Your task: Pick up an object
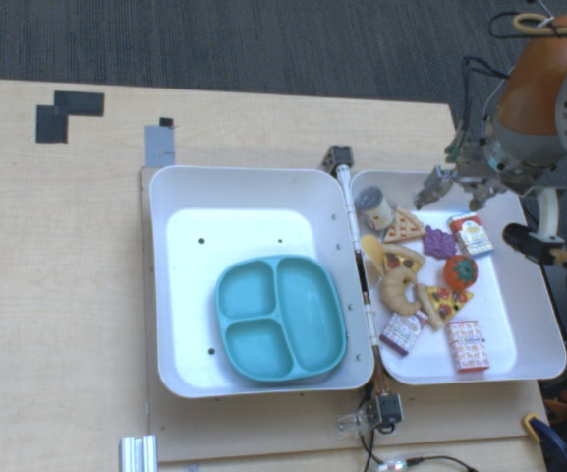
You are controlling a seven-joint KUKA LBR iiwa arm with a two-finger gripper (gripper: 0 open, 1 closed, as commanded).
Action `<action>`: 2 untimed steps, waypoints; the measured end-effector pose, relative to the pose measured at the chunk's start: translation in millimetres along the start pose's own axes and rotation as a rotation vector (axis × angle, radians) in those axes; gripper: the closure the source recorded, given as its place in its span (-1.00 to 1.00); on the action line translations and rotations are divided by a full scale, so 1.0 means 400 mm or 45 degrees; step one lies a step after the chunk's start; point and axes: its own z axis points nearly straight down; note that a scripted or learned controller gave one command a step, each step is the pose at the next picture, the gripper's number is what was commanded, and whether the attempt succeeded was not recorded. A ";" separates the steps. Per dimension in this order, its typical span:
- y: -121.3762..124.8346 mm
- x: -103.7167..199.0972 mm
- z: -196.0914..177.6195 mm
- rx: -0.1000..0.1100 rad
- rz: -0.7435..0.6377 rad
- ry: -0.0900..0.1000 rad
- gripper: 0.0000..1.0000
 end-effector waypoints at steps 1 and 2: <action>-0.056 -0.019 0.265 -0.007 0.004 -0.002 -1.00; -0.050 -0.020 0.233 -0.015 0.000 -0.005 1.00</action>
